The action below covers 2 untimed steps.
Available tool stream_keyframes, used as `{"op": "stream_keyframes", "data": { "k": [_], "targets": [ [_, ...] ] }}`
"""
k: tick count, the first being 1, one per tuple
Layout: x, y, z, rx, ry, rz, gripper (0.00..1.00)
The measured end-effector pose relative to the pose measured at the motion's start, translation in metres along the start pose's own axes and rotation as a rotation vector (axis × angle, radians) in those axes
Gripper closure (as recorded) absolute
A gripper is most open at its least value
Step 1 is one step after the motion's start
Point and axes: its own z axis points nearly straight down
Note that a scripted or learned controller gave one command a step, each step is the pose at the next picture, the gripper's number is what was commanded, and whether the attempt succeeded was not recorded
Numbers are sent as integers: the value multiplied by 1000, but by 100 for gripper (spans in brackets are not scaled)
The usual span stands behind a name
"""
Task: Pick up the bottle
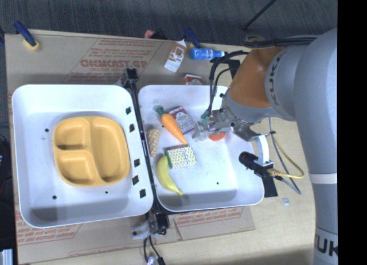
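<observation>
**Bottle outside the bins**

The blue plastic bottle (203, 54) lies on its side on the brown cardboard sheet (109, 57) beyond the right white bin (252, 192), long axis left-right, pale cap end pointing right. You can read "CHEMCAST GP" in red on the cardboard. Your gripper (205, 129) sits over the right bin near an orange carrot (172, 128); you cannot tell its grip state.

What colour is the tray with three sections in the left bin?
Yellow. The tray shows best in the camera view, sitting in the left bin.
</observation>
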Motion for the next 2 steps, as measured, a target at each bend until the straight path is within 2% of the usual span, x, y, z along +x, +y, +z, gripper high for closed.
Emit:
{"op": "stream_keyframes", "data": {
  "k": [1,2],
  "targets": [
    [54,-63,1,1,1,-292,100],
    [-2,-94,-71,-4,-4,-607,100]
  ]
}}
